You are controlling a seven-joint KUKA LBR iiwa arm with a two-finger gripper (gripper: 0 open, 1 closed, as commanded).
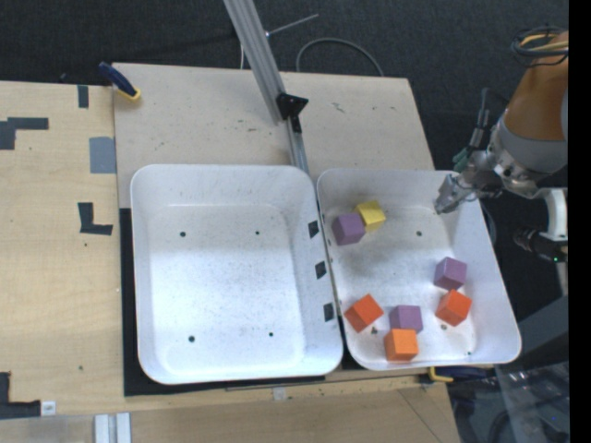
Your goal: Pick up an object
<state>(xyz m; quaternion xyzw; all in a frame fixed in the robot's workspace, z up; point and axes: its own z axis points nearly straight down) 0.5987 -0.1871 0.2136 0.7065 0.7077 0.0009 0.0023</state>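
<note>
The end effector (450, 197) hangs over the upper right rim of the right bin (489, 247), at the end of the arm (536, 118) that reaches in from the right, and whether it is wide or narrow cannot be told at this size; nothing shows in its grip. All the candidate objects lie inside that same bin, to the left of and below the end effector. The nearest is the purple cube (451, 271), almost straight below the end effector in the view, near the bin's right wall, with an orange cube (453, 306) just beneath it. The yellow cube (371, 214) and the purple cube touching it (347, 228) lie well to the left of the end effector, near the bin's left wall. Another orange cube (364, 311), a purple cube (405, 317) and an orange one (401, 343) cluster toward the bin's lower edge. The cubes have no long axis to align with, so the likely move is a short travel inward and down. The left bin (148, 187) sits beside it on the table (55, 173).
</note>
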